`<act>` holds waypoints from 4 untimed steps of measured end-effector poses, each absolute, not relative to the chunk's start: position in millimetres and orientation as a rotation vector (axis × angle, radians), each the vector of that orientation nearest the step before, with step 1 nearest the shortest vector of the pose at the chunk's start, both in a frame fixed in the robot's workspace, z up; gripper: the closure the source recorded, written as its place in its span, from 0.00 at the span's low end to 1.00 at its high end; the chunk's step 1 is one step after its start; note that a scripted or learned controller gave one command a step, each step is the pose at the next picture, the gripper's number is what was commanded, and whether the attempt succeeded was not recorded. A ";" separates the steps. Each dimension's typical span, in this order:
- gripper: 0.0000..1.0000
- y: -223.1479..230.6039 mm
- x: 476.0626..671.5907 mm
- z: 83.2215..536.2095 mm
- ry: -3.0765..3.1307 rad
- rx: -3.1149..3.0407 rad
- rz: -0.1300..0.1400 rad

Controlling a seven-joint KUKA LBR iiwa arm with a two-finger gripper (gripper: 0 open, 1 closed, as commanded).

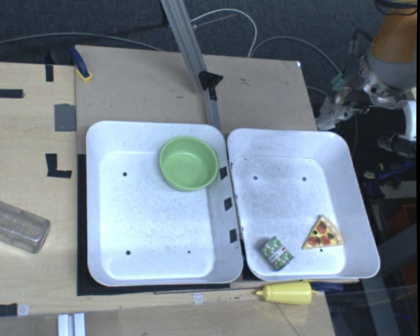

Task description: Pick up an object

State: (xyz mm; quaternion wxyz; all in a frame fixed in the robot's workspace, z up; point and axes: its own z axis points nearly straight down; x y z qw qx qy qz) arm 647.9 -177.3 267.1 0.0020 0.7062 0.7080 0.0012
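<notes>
The hand (330,112) is hovering far right, beyond the white plastic bins (350,161) (grip state unclear); the small green carton (276,253) and pizza-slice toy (323,234) are crowding the near wall, risking a blocked grasp.

We see a yellow bottle (288,292) lying just outside the right bin (358,212), well apart from the gripper (327,116). A clear plastic tube (12,224) lies much farther from it, across both bins. A grey pole (189,40) slants nearer.
</notes>
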 end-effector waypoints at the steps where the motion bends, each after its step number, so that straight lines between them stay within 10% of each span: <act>1: 1.00 -125.7 639.8 269.5 2.225 2.220 -0.001; 4: 1.00 33.9 596.3 253.2 2.231 2.216 -0.003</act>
